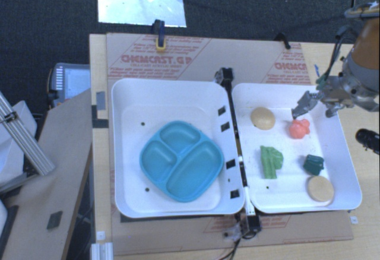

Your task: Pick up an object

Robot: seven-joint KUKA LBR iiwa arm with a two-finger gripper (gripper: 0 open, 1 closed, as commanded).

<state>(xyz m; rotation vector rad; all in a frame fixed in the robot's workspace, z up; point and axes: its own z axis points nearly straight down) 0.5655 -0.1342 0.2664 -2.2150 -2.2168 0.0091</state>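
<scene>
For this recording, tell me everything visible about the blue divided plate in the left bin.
The light blue, plastic-looking divided plate is a rounded square with a raised rim and three compartments: two smaller ones toward its upper-left side and one long one along its lower-right side. All three look bare. It lies flat on the floor of the left shallow white bin, turned diagonally to the bin walls, sitting toward the bin's near right part. Only the bin floor appears to touch it.

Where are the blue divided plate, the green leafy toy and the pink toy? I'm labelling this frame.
Blue plastic divided plate [181, 161]: camera view, on the ridge between its compartments.
Green leafy toy vegetable [271, 161]: camera view, its middle.
Pink lumpy toy [300, 128]: camera view, its centre.
</scene>
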